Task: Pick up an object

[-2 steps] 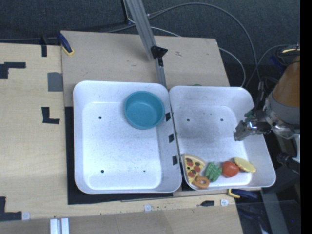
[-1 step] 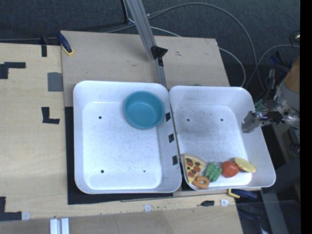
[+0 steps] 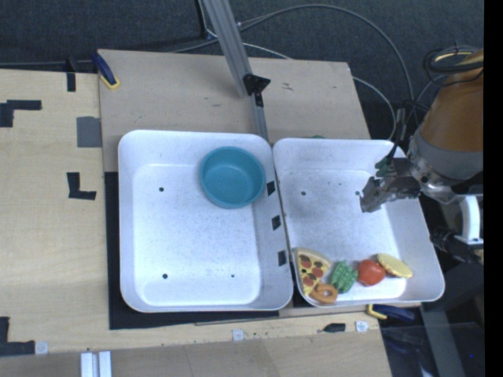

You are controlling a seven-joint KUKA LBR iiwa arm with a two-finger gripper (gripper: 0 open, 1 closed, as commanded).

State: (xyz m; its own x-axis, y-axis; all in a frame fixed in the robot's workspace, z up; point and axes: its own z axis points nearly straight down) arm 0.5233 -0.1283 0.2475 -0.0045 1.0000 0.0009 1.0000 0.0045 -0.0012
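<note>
The claw (image 3: 371, 200) hangs over the right bin (image 3: 330, 210), out toward that bin's right-hand side, with the grey arm (image 3: 448, 144) and its orange band reaching in from the right behind it. From where the camera looks down, the dark tip is small and blurred, so I cannot tell how it is set, and I can see nothing caught in it; whether it touches the bin floor beneath it is also unclear. The small things that could be picked up all lie toward the viewer from the claw, in a row along the near edge of the same bin. Closest to a spot straight in front of the claw is a red tomato-like piece (image 3: 371, 272), with a yellow piece (image 3: 394, 265) just beside it on the right, seemingly touching it. Left of the tomato sits a green piece (image 3: 343, 275), then a small orange ring (image 3: 324, 293) and a pizza slice (image 3: 310, 267) at the bin's near left corner; these three crowd together. All of them are well apart from the claw. Far off to the claw's left, across the divide between the bins, a blue bowl (image 3: 232, 177) stands upright in the left bin (image 3: 173, 242) near its far edge. Both bins rest on the tabletop (image 3: 47, 210).
</note>
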